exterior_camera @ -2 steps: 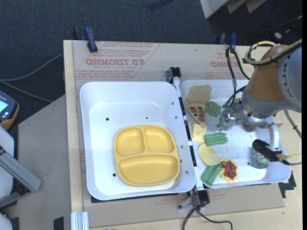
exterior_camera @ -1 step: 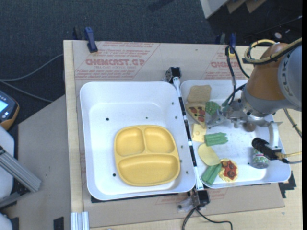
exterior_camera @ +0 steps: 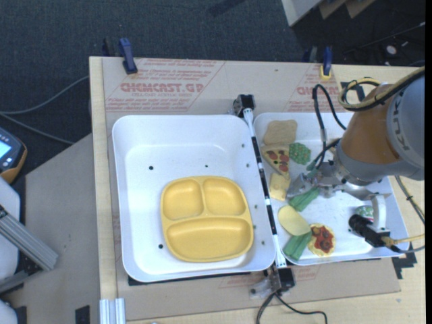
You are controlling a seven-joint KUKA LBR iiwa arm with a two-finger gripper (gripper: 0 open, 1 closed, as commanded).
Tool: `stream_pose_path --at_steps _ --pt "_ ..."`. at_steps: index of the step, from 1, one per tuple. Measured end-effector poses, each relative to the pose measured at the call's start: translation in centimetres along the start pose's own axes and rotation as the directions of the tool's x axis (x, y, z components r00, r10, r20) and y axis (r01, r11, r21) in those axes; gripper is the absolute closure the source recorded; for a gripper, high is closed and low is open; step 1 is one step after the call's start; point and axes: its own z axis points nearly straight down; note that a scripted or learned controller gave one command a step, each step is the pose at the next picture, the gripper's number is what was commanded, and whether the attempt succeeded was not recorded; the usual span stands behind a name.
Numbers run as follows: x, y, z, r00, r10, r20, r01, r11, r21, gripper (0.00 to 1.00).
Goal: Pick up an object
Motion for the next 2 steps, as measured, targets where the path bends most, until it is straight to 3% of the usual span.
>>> stream_pose_path --at_steps 1,2 --pt "0.0 0.2 -1.2 1.0 0.0 0.002 0.0 1.0 -0.007 1.0" --pt "5.9 4.2 -10.8 1.0 -0.009 0.002 0.009 1.0 -0.018 1.0"
